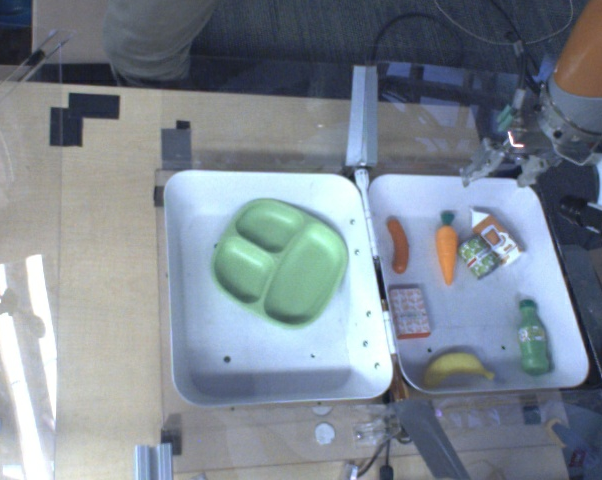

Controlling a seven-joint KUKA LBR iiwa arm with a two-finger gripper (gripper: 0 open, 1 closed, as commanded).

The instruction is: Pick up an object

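Hovering at two o'clock over your right white bin [556, 268], the two-finger gripper [505, 164] spreads wide, holding nothing; the small printed carton [489, 246] lies just below it toward six o'clock.

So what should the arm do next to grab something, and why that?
Probably move the end effector forward and down toward the carton. It hangs above the right bin's far rim, with nothing between its fingers, and the carton is the nearest item, just beneath it. The carrot lies close beside the carton, so it should come in from the carton's free side.
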